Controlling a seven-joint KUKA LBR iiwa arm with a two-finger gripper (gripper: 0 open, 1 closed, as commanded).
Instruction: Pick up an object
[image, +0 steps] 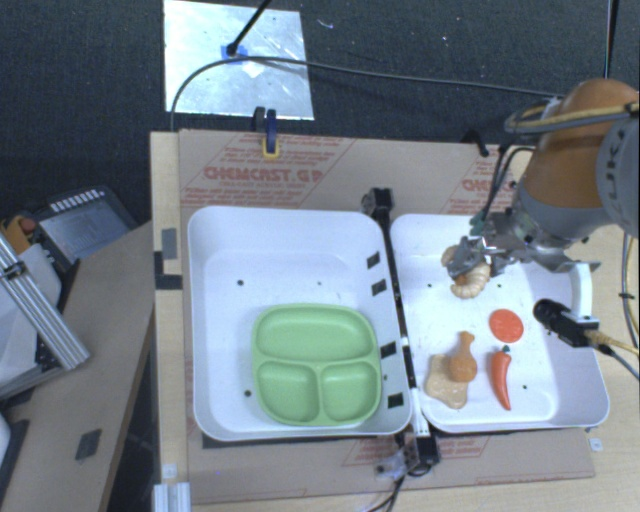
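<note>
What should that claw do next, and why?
Probably close, then lift a little. The gripper sits low in the right bin, right over the pale croissant-shaped toy, which lies on the floor; I can't tell whether it has it.

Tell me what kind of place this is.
Probably a robotics lab bench set up for grasping trials. Two shallow white bins sit side by side on cardboard, one holding toy food such as a red plastic chilli pepper, and a grey robot arm with an orange band reaches in.
</note>
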